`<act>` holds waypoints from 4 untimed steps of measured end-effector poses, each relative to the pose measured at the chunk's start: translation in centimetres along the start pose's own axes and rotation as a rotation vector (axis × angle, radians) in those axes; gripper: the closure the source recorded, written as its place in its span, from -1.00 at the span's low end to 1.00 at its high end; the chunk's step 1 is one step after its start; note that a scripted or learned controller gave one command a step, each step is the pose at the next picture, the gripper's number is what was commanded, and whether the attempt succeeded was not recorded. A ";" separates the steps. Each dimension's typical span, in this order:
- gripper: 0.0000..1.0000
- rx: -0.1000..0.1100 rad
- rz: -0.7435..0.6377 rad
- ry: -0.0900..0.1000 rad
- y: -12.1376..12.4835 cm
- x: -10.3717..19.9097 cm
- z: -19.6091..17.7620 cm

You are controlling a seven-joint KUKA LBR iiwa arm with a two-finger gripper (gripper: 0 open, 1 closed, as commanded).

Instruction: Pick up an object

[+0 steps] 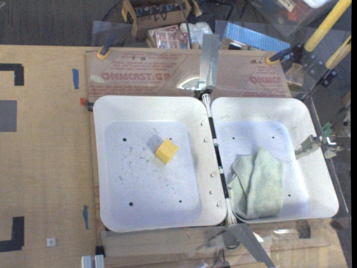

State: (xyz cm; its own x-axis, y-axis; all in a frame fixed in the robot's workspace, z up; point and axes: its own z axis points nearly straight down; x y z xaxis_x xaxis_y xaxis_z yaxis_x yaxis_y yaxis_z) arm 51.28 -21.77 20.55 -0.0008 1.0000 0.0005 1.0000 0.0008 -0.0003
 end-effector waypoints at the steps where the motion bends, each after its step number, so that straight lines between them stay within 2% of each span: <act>1: -1.00 0.000 -0.022 0.000 -3.4 2.7 2.6; 2: -1.00 -0.003 -0.268 -0.003 -3.3 -0.6 -12.9; 3: 1.00 -0.009 -0.267 -0.007 -3.2 -0.7 -14.1; 4: 1.00 -0.001 -0.050 -0.001 -3.3 1.2 8.6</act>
State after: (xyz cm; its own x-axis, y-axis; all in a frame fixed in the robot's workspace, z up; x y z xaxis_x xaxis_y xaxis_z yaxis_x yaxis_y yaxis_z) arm 47.95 -20.61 11.93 -0.0508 0.9987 -0.0001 0.9987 0.0508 0.0002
